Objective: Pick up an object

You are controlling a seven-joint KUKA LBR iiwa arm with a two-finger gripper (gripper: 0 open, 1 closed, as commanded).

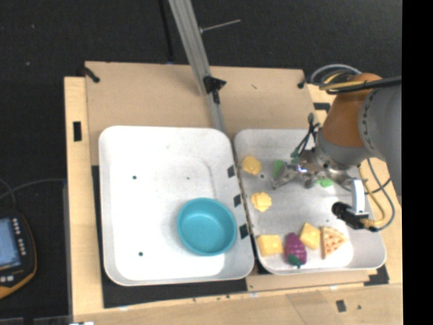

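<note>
In the right bin lie several small toy foods: a yellow piece near the left wall, another yellow piece below it, a yellow block, a purple grape bunch, a yellow cheese wedge and a pizza slice. A green piece lies just left of my gripper, and another green bit shows to its right. The gripper hangs low over the middle of the right bin, beneath the orange-banded wrist.
The left bin holds a teal bowl near its lower right corner. A grey metal pole slants up from between the bins. Black cables trail at the arm's right side.
</note>
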